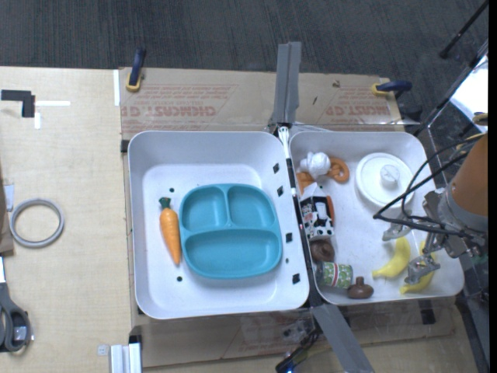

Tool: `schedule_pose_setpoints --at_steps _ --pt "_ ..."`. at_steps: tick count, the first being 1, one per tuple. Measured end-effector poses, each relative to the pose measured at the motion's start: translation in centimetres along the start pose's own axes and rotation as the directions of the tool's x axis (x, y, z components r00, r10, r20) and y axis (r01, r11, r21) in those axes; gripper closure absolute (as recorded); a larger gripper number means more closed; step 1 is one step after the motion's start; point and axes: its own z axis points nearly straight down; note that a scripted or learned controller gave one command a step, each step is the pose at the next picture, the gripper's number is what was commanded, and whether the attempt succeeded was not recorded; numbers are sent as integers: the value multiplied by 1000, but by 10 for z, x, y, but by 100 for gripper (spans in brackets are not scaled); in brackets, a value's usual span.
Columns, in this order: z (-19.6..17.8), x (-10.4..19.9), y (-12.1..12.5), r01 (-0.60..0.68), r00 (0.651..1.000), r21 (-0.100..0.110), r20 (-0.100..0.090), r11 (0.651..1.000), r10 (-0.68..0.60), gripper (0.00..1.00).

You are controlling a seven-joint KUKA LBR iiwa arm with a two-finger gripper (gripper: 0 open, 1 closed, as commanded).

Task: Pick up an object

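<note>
The right bin (pixel 353 140) holds a yellow banana (pixel 394 260) near its front right corner, with a second yellow piece (pixel 418 284) just beyond it. My gripper (pixel 425 264) hangs low over that corner, right beside the banana and above the second yellow piece. Nothing can be seen held in it. Also in this bin are a white round bowl (pixel 383 176), a pretzel (pixel 338 169), a small white figure (pixel 316 162), a black and white carton (pixel 317 214), a green can (pixel 335 273) and two brown lumps (pixel 359 289).
The left bin (pixel 147 169) holds a blue divided plate (pixel 231 230) and a carrot (pixel 170 231). On the bench at left lie a grey tape ring (pixel 35 222) and scissors (pixel 14 326). Cardboard (pixel 194 103) lies behind the bins, held by clamps (pixel 137 70).
</note>
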Motion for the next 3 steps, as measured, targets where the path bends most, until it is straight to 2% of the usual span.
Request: schedule_pose_setpoints --at_steps 3 --pt "0 -1 1 113 994 -1 2 994 -113 0"
